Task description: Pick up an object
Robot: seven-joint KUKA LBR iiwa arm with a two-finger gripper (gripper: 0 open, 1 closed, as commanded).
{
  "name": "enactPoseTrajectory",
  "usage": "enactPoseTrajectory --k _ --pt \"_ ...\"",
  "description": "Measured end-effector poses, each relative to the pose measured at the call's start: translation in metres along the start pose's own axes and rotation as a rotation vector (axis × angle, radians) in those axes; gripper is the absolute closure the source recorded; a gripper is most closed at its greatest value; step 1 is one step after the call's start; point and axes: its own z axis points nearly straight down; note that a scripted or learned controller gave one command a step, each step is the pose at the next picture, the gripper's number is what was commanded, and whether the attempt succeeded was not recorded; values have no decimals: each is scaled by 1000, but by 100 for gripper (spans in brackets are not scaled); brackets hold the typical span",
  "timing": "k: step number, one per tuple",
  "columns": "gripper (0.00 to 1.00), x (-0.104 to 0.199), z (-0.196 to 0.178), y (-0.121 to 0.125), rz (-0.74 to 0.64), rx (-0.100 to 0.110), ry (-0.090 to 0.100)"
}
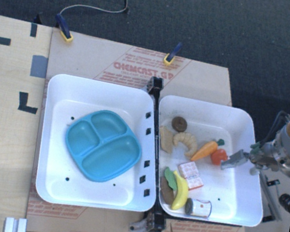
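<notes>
White bins: we see two shallow bins side by side on the tabletop [0, 115], the left bin [45, 178] and the right bin [244, 122], their inner walls touching along a black clip strip.
Blue plate: a divided plate [103, 145] lies flat near the middle of the left bin, turned at a slant.
Cardboard: a brown sheet [137, 67] with red print lies under both bins, held at its far edge by two yellow clamps [172, 53].
Arm: the grey arm [289, 146] comes in from the right, over the right bin's right rim.
Claw: the claw [236, 158] points left over the right side of the right bin; we see nothing between its fingers, and we cannot tell whether it is released or clenched.
Tomato: a red tomato [218, 157] sits just left of the claw tip, very near it; we cannot tell whether they touch.
Carrot: an orange carrot [205, 150] lies tilted beside the tomato, touching it.
Croissant: a beige croissant [186, 141] lies left of the carrot, below a brown round piece [179, 124].
Carton: a small white and red carton [191, 174] lies mid-bin.
Banana: a yellow banana [180, 192] lies near the front, against a green piece [170, 179].
Can: a white can [199, 207] lies on its side at the front, just beside the banana.
</notes>
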Motion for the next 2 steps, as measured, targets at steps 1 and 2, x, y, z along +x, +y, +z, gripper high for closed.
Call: enactPoseTrajectory --k 1,2 --pt "0 26 120 48 -1 -9 -1" --pt "0 58 123 101 -2 -9 -2"
